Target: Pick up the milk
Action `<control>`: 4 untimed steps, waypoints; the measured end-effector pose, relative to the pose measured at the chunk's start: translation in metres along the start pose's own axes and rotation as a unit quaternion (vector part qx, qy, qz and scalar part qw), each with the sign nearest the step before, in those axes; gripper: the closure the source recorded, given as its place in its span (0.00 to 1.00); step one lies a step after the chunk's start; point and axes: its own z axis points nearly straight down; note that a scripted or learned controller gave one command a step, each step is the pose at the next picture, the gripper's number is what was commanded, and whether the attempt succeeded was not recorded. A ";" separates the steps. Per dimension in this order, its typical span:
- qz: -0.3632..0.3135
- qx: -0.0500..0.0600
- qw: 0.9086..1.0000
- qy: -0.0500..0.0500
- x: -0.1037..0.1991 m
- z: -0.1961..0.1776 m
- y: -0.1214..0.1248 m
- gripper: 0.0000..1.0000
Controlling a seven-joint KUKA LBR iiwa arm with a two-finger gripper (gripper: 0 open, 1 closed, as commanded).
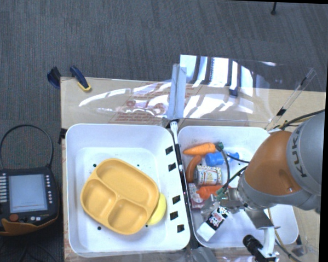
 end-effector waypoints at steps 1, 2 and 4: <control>0.002 0.000 1.000 0.001 0.000 -0.008 0.001 1.00; 0.013 0.003 1.000 -0.001 0.069 -0.101 0.017 1.00; -0.014 0.004 1.000 0.000 0.025 -0.089 -0.003 0.00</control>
